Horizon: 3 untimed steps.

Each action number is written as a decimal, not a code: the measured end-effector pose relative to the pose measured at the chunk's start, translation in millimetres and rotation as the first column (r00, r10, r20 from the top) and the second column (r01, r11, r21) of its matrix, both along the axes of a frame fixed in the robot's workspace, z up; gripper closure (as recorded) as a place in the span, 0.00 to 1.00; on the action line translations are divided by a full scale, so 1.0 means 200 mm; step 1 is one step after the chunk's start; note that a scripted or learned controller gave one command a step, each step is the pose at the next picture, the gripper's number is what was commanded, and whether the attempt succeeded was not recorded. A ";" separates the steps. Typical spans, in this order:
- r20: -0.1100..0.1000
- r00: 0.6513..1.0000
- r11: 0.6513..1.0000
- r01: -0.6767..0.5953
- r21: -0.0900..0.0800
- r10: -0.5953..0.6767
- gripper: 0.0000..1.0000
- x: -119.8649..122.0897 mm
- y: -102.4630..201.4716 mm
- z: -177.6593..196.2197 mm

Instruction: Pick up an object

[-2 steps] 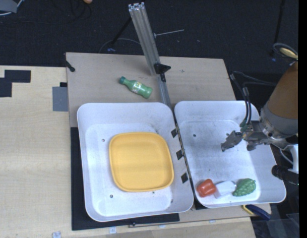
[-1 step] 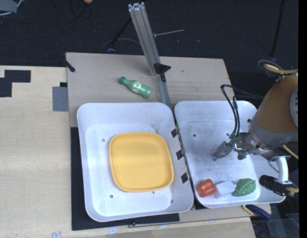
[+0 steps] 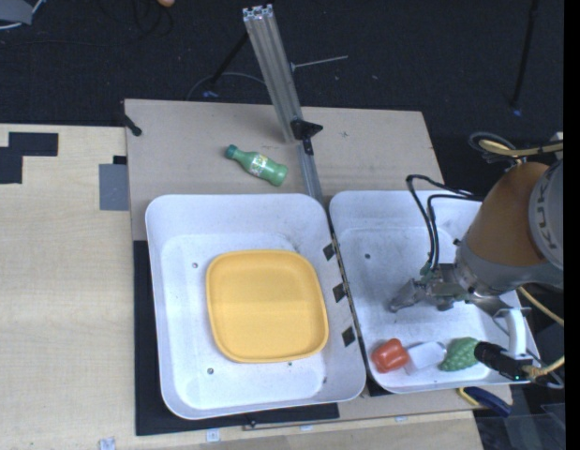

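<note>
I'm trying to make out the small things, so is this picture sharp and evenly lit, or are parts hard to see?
In the camera view the two white bins and yellow plate are bright and clear; the floor behind is almost black; the gripper and the small items by the red object look soft, with blurred edges.

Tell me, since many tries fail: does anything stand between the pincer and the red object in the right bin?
Nothing visible does. The pincer hangs over bare white bin floor; the small red rounded object lies just below it in the view.
</note>
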State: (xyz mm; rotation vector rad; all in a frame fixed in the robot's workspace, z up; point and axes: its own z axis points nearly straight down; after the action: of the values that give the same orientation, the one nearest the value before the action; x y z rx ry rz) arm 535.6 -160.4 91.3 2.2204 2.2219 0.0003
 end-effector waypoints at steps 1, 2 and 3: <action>0.003 1.000 1.000 0.003 0.000 -0.003 1.00 0.00 -0.01 0.06; 0.003 1.000 1.000 0.001 -0.001 -0.001 1.00 0.04 0.01 0.28; 0.003 1.000 1.000 0.001 -0.001 -0.001 1.00 0.00 0.04 0.54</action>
State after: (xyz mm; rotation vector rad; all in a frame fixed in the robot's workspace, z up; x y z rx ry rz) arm 535.1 -153.4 199.0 2.2196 2.2187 0.0036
